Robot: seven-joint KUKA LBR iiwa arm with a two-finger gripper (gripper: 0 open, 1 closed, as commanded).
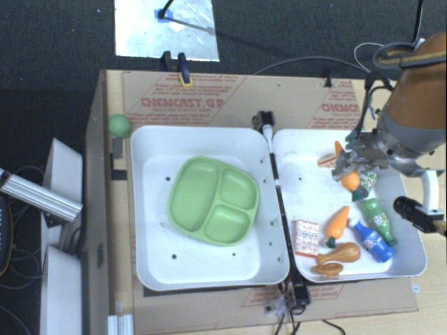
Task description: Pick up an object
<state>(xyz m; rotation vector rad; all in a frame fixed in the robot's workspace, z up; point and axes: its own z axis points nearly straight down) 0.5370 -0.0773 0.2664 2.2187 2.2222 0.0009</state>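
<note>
While the gripper point(351, 165) hangs low in the right bin point(300, 160), a small orange object point(350, 181) lies just below its tip, touching or nearly so; whether the jaws stand apart or together, I cannot tell.

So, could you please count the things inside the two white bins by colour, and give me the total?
Green: 2, the divided plate and the bottle
Orange: 2, the carrot and the small ball
Blue: 1, the bottle
Brown: 1, the drumstick
Red and white: 1, the small card
Tan: 1, the piece by the end effector
Total: 8
</note>
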